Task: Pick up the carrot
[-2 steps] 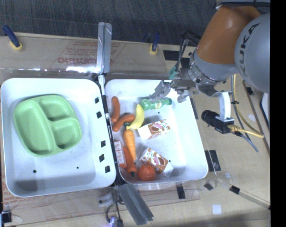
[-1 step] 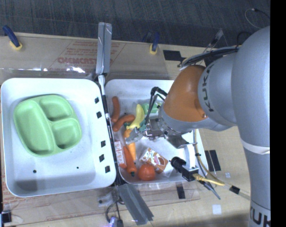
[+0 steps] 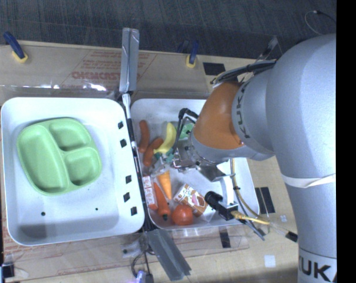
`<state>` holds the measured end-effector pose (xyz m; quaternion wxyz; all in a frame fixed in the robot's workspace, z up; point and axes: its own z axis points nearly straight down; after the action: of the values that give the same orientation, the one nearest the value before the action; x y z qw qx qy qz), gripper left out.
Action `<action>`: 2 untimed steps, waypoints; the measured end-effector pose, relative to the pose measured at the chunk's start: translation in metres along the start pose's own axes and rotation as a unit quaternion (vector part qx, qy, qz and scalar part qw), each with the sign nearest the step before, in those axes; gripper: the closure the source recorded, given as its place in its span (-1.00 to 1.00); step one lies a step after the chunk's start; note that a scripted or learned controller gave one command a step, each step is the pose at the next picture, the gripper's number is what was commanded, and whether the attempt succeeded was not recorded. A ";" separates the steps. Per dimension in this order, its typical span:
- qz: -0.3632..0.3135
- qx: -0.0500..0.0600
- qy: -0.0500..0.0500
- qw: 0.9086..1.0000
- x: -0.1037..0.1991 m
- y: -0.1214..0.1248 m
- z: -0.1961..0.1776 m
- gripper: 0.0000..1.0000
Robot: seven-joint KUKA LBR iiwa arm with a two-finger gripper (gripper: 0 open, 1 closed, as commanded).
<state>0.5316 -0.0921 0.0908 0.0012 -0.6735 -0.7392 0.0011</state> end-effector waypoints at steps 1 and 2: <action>-0.003 0.000 -0.001 1.000 0.000 0.000 -0.010 1.00; 0.005 -0.001 0.000 1.000 0.054 0.008 -0.101 1.00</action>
<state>0.5345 -0.0380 0.1916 0.0011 -0.6771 -0.7359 0.0005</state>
